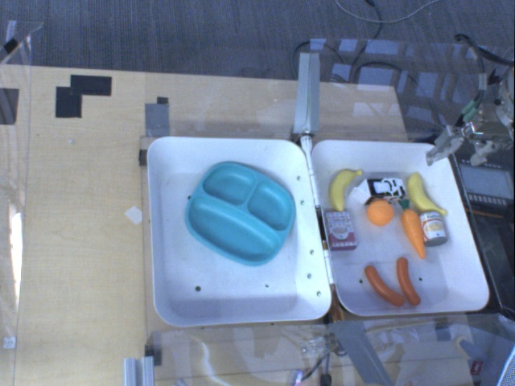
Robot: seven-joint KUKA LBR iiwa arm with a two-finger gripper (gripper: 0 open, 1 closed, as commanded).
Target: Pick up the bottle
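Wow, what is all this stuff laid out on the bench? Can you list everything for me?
bins: 2, white, side by side on the bench
divided plate: 1, blue, in the left bin
bananas: 2, yellow, top of the right bin, second one further right
black and white packet: 1, between the bananas
orange: 1, orange, below the packet
carrot: 1, orange, right of centre
bottle: 1, small, red label, beside the carrot
box: 1, red and white, left edge of the right bin
sausages: 2, reddish brown, bottom of the right bin
tool: 1, grey metal, above the right bin's top right corner
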